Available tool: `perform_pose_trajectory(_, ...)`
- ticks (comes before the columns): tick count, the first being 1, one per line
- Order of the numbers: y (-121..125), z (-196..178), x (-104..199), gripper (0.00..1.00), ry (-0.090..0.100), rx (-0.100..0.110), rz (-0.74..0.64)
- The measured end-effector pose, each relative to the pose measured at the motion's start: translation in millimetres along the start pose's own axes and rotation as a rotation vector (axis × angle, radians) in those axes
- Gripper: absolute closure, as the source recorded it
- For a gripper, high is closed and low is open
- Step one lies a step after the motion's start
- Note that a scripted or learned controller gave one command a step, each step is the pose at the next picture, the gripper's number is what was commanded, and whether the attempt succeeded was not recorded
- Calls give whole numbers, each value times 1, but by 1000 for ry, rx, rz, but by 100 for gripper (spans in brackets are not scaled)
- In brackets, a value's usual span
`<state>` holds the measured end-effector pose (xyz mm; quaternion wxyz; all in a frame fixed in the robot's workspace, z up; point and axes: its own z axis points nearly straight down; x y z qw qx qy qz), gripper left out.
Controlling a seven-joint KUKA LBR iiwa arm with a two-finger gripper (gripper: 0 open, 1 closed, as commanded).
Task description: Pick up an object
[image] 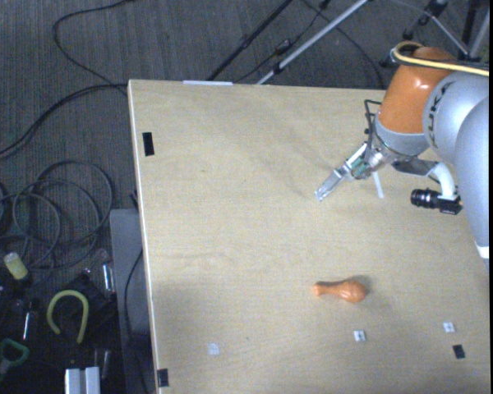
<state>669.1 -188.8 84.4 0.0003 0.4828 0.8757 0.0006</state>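
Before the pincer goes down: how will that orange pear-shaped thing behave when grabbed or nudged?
The orange object lies on its side on the tan board, rounded, so it may roll. Its tapered neck could let fingers slip off. It looks small and probably light. The pincer hangs apart from it.

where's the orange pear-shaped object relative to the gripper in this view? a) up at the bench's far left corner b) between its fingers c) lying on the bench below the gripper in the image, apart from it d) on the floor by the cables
c: the orange pear-shaped object lies on the tan bench top, lower in the image than the gripper and clearly apart from it, with bare surface between them.
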Motion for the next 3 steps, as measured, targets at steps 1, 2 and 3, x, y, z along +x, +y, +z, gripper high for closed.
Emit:
perform_pose_trajectory(1, 0, 0, 0, 0, 0, 0, 0)
perform_pose_trajectory(2, 1, -10, 0, 100, 0, -4, 1)
perform_pose_trajectory(3, 2, -84, 3, 100, -1, 0, 131)
